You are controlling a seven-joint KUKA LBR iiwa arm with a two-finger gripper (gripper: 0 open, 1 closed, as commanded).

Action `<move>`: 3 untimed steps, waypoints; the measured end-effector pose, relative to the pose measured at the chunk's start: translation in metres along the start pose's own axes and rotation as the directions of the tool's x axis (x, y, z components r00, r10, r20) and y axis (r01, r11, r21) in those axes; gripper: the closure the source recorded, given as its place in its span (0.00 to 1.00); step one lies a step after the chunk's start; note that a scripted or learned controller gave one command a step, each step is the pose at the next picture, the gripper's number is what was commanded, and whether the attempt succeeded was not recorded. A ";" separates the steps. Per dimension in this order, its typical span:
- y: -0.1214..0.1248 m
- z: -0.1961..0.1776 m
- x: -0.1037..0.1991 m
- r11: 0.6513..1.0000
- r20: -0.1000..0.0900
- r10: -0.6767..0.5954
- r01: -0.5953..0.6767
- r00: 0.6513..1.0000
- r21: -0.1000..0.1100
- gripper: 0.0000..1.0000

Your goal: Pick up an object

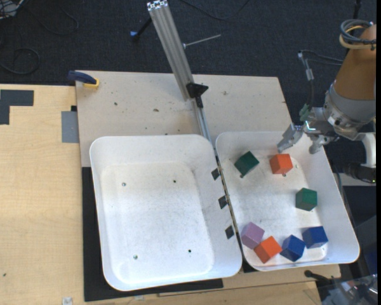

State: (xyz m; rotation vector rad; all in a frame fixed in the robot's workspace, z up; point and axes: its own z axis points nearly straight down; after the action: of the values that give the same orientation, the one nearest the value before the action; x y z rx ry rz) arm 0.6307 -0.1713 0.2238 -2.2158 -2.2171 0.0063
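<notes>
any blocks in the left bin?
No. All seven blocks, such as the purple block and the upper orange block, lie in the right bin, not the left bin.

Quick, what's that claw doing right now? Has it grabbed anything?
Claw: open, holding nothing; it hangs over the right bin, just above the orange cube.

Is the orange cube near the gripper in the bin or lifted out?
In the bin: the orange cube rests on the right bin's floor, below the gripper.
</notes>
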 end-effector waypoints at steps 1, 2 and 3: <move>0.001 -0.003 0.000 1.000 0.002 -0.003 0.003 1.000 -0.004 0.00; 0.006 0.049 -0.007 1.000 0.001 0.001 -0.001 1.000 0.000 0.00; -0.001 0.109 -0.014 1.000 0.000 0.002 -0.002 1.000 0.002 0.00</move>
State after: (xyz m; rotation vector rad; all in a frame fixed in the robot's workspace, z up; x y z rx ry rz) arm 0.6291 -0.1850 0.1147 -2.2173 -2.2143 0.0088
